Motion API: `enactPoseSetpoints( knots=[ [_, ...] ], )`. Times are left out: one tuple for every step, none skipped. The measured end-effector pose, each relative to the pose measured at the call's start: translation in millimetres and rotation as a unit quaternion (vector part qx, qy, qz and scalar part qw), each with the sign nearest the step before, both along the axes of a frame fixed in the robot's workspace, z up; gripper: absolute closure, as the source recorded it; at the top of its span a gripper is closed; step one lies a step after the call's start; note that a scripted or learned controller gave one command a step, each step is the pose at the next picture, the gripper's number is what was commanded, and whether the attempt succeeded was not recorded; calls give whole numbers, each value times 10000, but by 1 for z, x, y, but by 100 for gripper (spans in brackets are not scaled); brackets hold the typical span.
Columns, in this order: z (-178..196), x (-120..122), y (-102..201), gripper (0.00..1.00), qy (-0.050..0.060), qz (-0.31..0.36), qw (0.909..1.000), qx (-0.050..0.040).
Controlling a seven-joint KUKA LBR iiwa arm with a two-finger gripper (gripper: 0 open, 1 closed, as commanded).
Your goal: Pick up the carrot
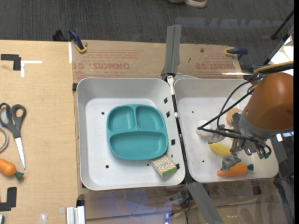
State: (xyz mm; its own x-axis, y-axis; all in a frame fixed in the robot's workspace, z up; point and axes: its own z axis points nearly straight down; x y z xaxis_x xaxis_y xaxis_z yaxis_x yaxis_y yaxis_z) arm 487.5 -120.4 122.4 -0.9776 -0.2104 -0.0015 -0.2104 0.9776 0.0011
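The jaws (230,162) hang low in the right bin (196,125), their tips right at the carrot (232,171), which lies flat against the bin's near wall with its green end pointing right. Whether the jaws are open or closed on it cannot be told; the wrist and cables crowd the spot. Just left of and above the jaws lies a yellow piece (219,148), close to the carrot but apart from it. Above the jaws rises the arm, its orange band (273,101) large over the bin's right side. Well left of the jaws, the left bin (93,97) holds a teal plate (137,132) with a sponge (164,166) at its near corner. Far left on the tabletop (37,101) lie scissors (14,129) and a second carrot (8,168).
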Motion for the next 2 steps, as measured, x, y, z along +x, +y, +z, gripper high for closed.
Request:
enactPoseSetpoints(
  knots=[
    [0, 0, 0, 0, 0, 0, 10000, 0],
    [0, 0, 0, 0, 0, 0, 10000, 0]
  ],
)
